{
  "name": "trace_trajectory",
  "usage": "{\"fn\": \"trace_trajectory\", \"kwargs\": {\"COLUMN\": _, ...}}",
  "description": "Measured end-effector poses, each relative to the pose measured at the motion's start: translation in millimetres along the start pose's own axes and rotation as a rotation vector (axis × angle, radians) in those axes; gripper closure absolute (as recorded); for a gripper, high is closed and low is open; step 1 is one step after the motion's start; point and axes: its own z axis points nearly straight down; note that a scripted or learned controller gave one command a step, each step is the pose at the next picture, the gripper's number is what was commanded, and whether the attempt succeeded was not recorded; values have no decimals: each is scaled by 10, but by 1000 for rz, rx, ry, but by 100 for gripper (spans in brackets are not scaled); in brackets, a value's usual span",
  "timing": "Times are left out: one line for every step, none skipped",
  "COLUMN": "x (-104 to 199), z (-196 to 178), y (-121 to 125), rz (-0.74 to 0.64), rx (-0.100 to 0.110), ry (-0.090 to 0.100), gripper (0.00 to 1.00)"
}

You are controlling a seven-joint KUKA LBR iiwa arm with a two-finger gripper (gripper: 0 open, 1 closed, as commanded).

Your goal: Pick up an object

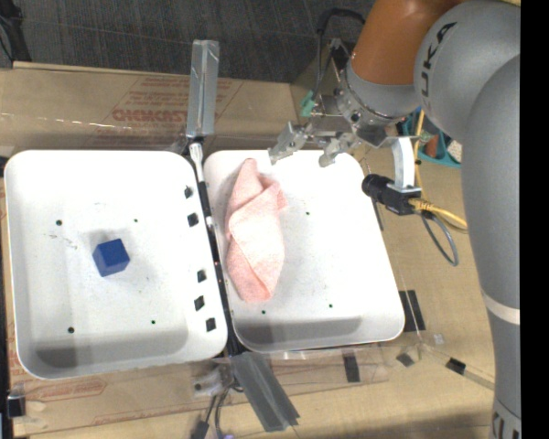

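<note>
Jaws spread and empty above right bin (384, 282) rim, likely to snag only pink cloth (253, 236) edge and slip.

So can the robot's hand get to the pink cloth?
Probably yes. The hand hangs over the far edge of the right bin, the pink cloth lies uncovered in that bin, and nothing sits between them.

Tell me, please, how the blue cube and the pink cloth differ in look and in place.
The blue cube is small, solid and sharp-edged; the pink cloth is much larger, soft and folded into a long crumpled shape. The blue cube sits in the left bin, the pink cloth in the right bin, along its left side. The pink cloth lies nearer the claw. Both rest on a bin floor, untouched by the claw.
</note>
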Motion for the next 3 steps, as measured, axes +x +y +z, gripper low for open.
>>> {"fn": "trace_trajectory", "kwargs": {"x": -31, "z": 1296, "y": 262, "rz": -118, "rx": 1, "ry": 0, "gripper": 0}}
{"fn": "trace_trajectory", "kwargs": {"x": 86, "z": 1847, "y": 283, "rz": -239, "rx": -2, "ry": 0, "gripper": 0}}
{"fn": "trace_trajectory", "kwargs": {"x": 84, "z": 1742, "y": 286, "rz": -243, "rx": 0, "ry": -1, "gripper": 100}}
